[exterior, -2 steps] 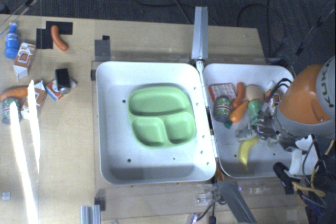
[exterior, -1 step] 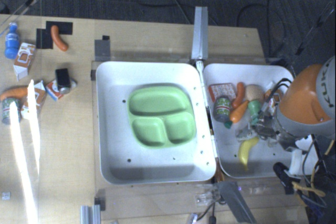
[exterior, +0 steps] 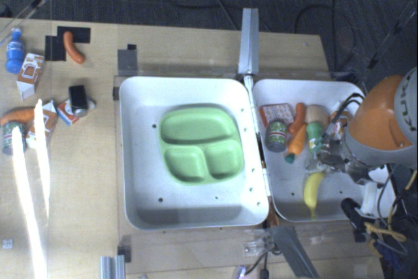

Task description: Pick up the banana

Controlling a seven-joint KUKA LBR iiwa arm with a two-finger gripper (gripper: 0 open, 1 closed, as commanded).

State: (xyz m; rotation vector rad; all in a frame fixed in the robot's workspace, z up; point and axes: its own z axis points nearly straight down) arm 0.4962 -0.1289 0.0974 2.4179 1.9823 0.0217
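Observation:
The yellow banana (exterior: 313,191) lies in the right bin (exterior: 346,202), near its front wall, lengthwise from back to front. My gripper (exterior: 326,158) hangs at the end of the grey arm with the orange band (exterior: 384,115), directly over the banana's far end. The wrist hides that tip of the banana. Whether the gripper touches the banana I cannot tell.
Behind the banana in the right bin are a carrot (exterior: 297,134), a green-labelled can (exterior: 277,134), a red packet (exterior: 275,112) and a green bottle (exterior: 315,134). The left bin (exterior: 140,166) holds a green compartment tray (exterior: 198,143). Loose items lie on the bench at left.

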